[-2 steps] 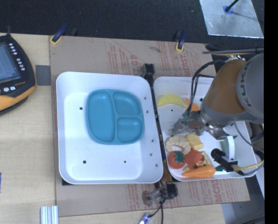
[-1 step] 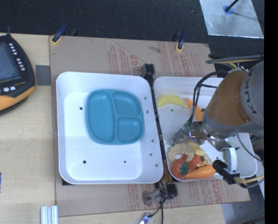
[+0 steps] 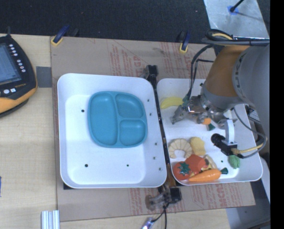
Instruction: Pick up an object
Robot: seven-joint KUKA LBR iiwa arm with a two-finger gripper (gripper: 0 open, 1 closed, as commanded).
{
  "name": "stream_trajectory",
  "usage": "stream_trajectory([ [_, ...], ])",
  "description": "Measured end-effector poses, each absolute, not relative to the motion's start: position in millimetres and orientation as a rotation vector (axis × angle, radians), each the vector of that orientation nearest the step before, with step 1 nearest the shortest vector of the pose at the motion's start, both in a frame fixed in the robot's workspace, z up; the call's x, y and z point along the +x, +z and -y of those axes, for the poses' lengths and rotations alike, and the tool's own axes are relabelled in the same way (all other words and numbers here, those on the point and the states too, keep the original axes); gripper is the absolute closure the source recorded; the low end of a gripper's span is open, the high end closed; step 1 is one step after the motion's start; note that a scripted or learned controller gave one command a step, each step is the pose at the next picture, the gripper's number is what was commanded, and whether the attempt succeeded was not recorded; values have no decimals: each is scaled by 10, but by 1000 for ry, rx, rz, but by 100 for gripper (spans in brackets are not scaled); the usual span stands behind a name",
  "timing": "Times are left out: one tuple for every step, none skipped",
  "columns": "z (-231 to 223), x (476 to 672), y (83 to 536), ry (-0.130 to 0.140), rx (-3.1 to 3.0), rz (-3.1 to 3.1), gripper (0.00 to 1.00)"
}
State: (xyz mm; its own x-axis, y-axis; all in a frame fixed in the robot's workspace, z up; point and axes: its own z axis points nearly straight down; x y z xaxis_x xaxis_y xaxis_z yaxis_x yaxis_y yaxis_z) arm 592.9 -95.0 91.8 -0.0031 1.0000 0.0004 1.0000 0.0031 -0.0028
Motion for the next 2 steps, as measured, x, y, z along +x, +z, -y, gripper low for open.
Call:
stream_trajectory([
  [949,5738,914,6,-2214,2224,0],
  [1029,6553,913,9,-2213,2223,0],
])
